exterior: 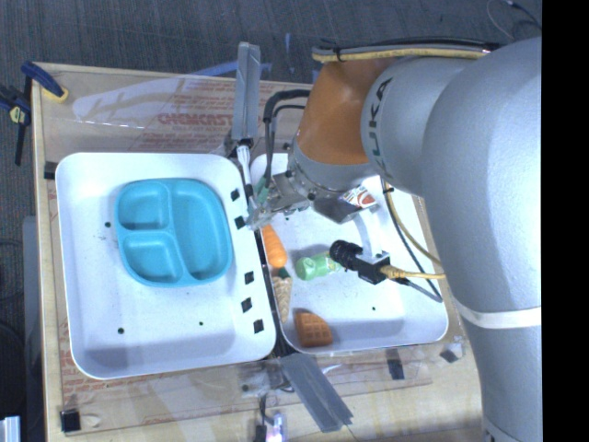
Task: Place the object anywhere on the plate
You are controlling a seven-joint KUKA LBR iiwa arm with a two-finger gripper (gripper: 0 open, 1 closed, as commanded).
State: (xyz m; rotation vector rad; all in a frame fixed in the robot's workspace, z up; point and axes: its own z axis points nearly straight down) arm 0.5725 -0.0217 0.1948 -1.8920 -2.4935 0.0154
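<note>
The gripper [262,203] hangs just above the carrot [273,248] in the right bin [419,325]; its grip I cannot tell. Picking is in hand, then carrying left to the plate [175,231]

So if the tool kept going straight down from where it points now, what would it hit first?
Probably the carrot, lying just below the tool near the right bin's left wall; depth is hard to judge.

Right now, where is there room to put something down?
The blue plate in the left bin has three bare compartments, with white floor around it. The right bin is crowded: carrot, green item, brown item and the gripper above.
</note>
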